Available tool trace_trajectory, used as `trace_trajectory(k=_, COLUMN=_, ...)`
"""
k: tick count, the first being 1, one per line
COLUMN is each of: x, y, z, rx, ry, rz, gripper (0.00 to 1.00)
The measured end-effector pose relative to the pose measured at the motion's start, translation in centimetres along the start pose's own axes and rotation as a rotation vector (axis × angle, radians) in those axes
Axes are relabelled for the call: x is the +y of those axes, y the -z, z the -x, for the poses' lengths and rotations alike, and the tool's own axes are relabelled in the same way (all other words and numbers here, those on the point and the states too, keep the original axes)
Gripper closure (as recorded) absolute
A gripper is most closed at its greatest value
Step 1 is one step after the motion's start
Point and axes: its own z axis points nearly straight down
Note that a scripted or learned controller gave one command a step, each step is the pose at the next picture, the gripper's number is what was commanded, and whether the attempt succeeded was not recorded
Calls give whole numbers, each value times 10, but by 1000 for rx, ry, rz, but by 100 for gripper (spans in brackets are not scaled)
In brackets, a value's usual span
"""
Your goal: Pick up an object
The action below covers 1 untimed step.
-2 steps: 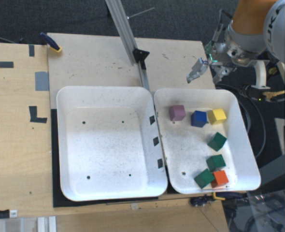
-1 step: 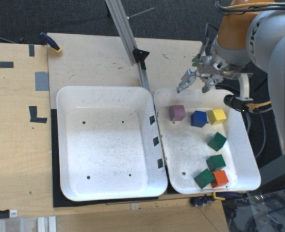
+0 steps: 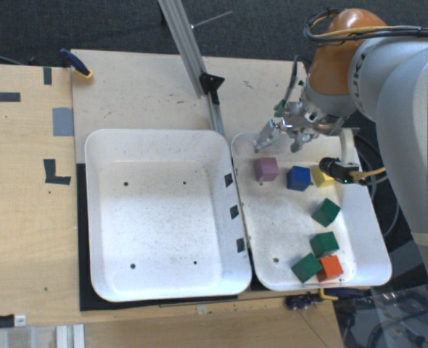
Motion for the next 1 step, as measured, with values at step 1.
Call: trace_trajectory(k=1, x=3, y=-45, z=2, rx=0, ry=0, rz=1, gripper=0)
